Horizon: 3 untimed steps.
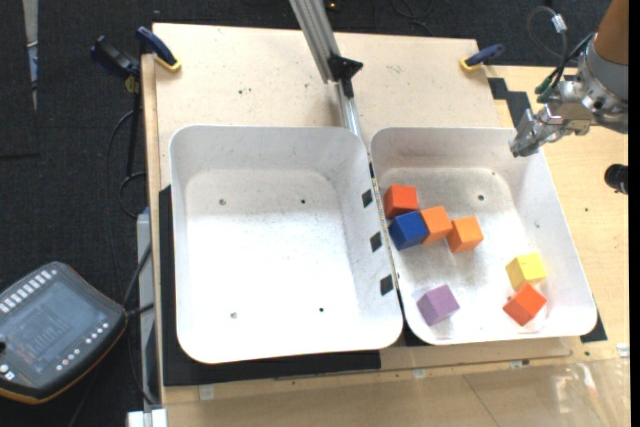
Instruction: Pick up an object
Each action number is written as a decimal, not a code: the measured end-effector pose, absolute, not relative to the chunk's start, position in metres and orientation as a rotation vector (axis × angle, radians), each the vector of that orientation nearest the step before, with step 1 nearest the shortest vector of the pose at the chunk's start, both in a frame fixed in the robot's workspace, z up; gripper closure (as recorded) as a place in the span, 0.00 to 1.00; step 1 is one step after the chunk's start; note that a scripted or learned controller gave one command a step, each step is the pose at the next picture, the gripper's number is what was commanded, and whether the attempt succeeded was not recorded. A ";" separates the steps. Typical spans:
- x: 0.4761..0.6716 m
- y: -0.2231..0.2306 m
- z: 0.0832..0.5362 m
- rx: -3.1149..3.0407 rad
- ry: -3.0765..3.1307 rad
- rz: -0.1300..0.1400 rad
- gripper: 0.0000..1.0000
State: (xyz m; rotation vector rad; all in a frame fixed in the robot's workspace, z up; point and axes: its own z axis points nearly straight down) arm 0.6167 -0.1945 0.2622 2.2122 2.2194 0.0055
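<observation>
Camera view: my gripper (527, 141) hangs over the right bin's (560, 215) rim at its 1 o'clock corner, well apart from the blocks; I cannot tell how it is set.

7 small matte cubes lie on the bin's smooth white floor: an orange-red block (401, 199), a blue block (408, 230) and 2 orange ones (437, 222) (466, 234) touching in a cluster near centre, a purple block (437, 304) at 6 o'clock, and a yellow block (526, 269) just beside a red block (525, 304) at 4 o'clock. A slanted metal rail (305, 0) stands at 11 o'clock.
</observation>
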 end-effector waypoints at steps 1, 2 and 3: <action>0.607 -0.146 0.256 2.214 2.230 0.001 1.00; 0.607 -0.091 0.263 2.213 2.232 0.003 1.00; 0.615 -0.041 0.254 2.214 2.232 0.001 1.00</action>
